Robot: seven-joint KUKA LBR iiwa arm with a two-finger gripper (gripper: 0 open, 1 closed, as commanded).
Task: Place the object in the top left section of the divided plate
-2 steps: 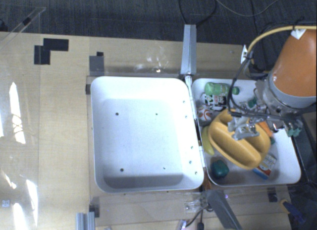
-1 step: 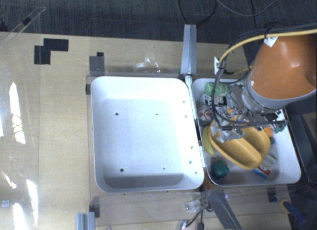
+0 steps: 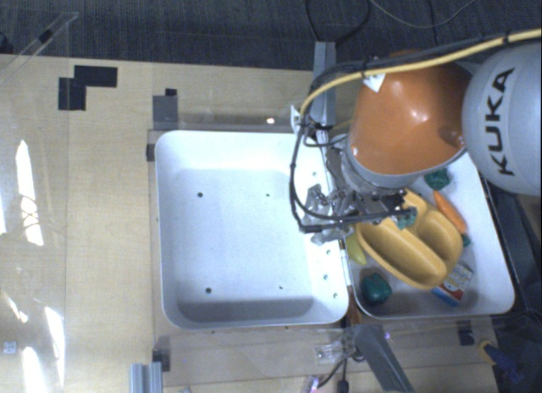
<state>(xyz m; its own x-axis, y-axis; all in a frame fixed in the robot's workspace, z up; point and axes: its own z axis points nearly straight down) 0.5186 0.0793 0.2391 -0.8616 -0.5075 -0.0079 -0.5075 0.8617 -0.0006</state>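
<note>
**Desk:** KUKA arm [image 3: 406, 120] over the right bin [image 3: 495, 285]. Where do you stand?

**Bench:** Your gripper [image 3: 343, 218] hangs at the wall between the two bins, beside the yellow divided plate [image 3: 415, 251]. Whether it is released or clenched cannot be told, as the wrist hides it, and nothing can be seen in its grasp.

**Desk:** And the object?

**Bench:** Which one is meant is unclear. A green piece [image 3: 375, 288] lies just below the plate and an orange one [image 3: 449, 211] lies at its upper right; both are in the right bin and outside the plate.

**Desk:** Advice?

**Bench:** Likely the pick comes first. Confirm a real grasp, lift clear of the rim, then lower over the plate's upper-left section, inside its ridge, and release low
</note>
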